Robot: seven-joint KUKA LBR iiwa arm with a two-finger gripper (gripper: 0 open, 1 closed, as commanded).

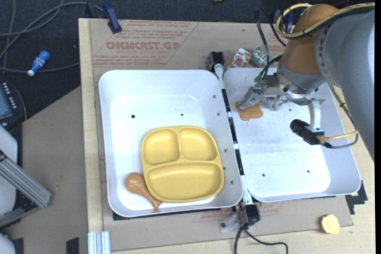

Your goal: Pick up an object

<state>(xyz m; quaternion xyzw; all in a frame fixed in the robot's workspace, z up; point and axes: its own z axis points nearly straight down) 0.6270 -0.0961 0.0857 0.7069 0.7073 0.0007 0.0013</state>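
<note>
My gripper [255, 98] hangs low over the right bin [286, 169], near its far left part. An orange flat piece [250, 112] lies on the bin floor right under and in front of the fingertips. A yellow divided plate [180, 162] rests in the left bin [119, 104]. A tan drumstick-shaped toy [140, 186] lies beside the plate's near left edge.
A small patterned object [250, 57] sits on the bench behind the right bin. A yellow piece [330, 223] lies off the bin's near right corner. A blue clip [111, 18] sits at the bench's far left. A black cable connector [305, 131] hangs from the arm.
</note>
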